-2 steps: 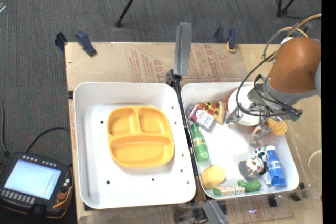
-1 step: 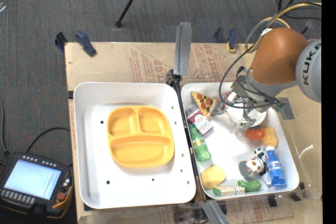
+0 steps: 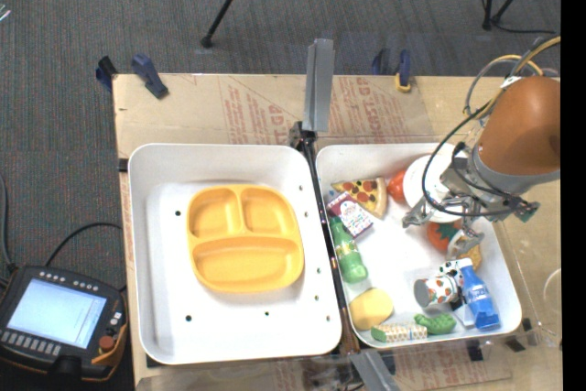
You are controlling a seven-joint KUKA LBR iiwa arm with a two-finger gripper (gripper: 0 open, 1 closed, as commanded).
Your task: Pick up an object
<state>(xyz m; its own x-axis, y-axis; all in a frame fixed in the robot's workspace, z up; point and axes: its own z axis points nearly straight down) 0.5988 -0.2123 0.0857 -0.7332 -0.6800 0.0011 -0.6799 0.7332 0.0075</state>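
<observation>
My gripper (image 3: 443, 230) hangs low over the right side of the right bin (image 3: 403, 266), below the orange band of the arm (image 3: 517, 128). Its fingers (image 3: 415, 216) are spread open, one to either side of a red-orange round toy (image 3: 441, 238); nothing is held between them. Just behind the gripper lies a white dish (image 3: 427, 179) with a red toy (image 3: 397, 187) at its left. A pizza slice (image 3: 363, 191), a small printed box (image 3: 352, 217) and a green bottle (image 3: 348, 257) lie along the bin's left side.
At the right bin's front lie a yellow lemon (image 3: 370, 308), a patterned cup (image 3: 439, 289), a blue spray bottle (image 3: 479, 298) and a green pickle (image 3: 435, 323). The left bin (image 3: 151, 197) holds a yellow divided plate (image 3: 245, 238). A pendant (image 3: 59, 318) sits on the floor at left.
</observation>
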